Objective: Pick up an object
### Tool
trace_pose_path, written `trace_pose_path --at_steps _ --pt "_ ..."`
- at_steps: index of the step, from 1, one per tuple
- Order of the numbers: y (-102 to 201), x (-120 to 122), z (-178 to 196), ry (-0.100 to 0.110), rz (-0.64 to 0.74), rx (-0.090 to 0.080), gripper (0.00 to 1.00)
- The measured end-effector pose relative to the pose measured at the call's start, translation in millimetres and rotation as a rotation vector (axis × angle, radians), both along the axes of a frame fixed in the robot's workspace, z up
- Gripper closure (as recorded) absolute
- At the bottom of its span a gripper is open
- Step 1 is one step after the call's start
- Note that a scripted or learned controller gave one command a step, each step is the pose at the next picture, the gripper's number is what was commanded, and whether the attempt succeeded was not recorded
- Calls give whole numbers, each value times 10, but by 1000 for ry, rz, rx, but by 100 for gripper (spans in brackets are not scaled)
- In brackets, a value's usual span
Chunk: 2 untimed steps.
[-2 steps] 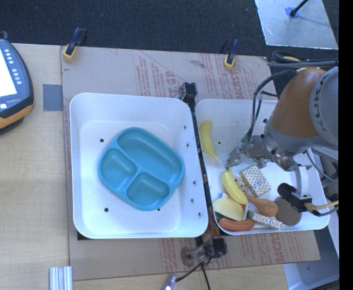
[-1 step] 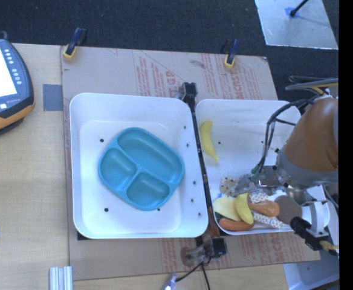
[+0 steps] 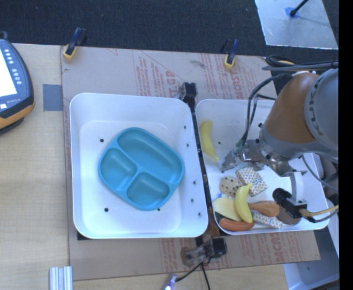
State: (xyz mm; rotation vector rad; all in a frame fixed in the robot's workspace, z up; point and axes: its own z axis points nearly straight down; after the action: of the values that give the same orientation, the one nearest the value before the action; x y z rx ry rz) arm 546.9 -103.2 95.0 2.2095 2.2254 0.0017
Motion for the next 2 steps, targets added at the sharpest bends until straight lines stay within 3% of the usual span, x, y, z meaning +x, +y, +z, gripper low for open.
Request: trace_pose_path --at_steps 1,2 --pt "-238 -714 86 9 -1 3 0" --pt "107 76 5 -3 1 -1 0"
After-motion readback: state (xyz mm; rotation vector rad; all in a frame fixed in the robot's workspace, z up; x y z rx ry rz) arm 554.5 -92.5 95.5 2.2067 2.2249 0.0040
